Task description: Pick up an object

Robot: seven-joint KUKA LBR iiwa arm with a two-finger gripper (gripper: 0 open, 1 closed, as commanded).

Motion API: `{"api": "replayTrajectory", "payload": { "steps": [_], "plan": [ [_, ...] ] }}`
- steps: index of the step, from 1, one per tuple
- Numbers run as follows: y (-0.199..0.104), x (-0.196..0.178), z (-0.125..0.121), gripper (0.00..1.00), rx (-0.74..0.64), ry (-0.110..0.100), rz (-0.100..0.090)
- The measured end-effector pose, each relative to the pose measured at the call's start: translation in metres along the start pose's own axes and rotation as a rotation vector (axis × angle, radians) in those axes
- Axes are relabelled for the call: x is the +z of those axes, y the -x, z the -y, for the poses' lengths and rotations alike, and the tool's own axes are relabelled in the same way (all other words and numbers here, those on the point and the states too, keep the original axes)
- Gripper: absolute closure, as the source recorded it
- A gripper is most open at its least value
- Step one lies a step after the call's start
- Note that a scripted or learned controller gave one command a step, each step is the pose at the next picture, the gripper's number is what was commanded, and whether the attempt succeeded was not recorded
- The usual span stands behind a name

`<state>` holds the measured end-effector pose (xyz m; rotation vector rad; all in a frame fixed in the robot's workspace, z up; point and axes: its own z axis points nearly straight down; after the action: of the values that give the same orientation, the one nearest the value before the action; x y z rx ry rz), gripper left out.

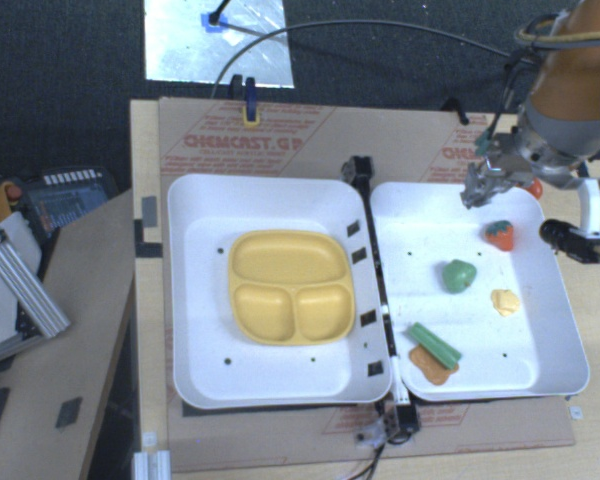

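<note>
Scanning from the left, we note the left bin (195,218) holds a yellow divided tray (290,286), lying flat and well apart from the arm; we judge it a poor target, being broad and shallow. The right bin (560,368) carries the likelier candidates. At its near left corner, a green stick (436,345) lies across an orange flat piece (432,368), touching it. Toward the middle sits a green rounded toy (459,275); to its right, a small yellow lump (505,301). Farther back, a red-orange toy with a green top (498,234) rests near the far right wall.

The gripper (480,190) hovers over the far part of the right bin, just left of and beyond the red-orange toy, holding nothing. We cannot tell how the jaws are set; the fingers are too small and dark to read.

For a sound pick, we judge the red-orange toy nearest. We would centre over it, keep clear of the bin wall, and descend straight. The green rounded toy stands free of neighbours and seems a safer alternative.
</note>
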<state>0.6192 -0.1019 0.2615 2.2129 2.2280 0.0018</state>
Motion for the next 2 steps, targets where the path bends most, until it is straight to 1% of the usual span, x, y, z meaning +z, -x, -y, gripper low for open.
{"api": "replayTrajectory", "payload": {
  "steps": [1, 2],
  "plan": [
    [-0.050, 0.015, -0.002, 1.00, -0.002, 0.000, -0.001],
    [-0.107, 0.029, -0.008, 1.00, -0.001, 0.000, -0.001]
  ]
}}
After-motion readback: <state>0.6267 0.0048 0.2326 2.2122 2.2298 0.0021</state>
